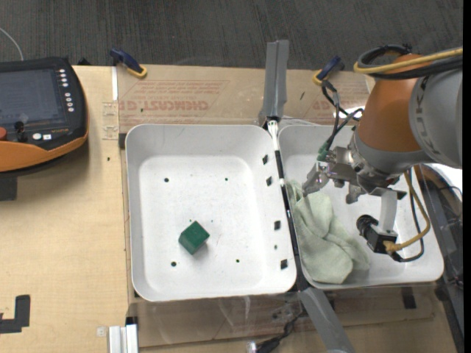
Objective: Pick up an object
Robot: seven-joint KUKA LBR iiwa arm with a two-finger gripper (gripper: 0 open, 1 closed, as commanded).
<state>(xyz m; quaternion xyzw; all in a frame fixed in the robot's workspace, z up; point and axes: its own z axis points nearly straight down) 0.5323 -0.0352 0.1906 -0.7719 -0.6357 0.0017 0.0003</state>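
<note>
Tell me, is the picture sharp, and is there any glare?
Camera view: even, soft lighting; the green block is sharp with a faint shadow; the white bins look bright but keep detail; the pale cloth blends into the right bin.

Even overhead light flooding bench; white bins (pixel 210 142) reading bright, near washed out on floors. Soft shadow lying under green block (pixel 194 237), faint one under arm (pixel 412 116) over right bin. Mild sheen showing on orange band. Dark carpet at top going dim. Focus holding fairly sharp; slight softness and grain creeping in overall.
</note>
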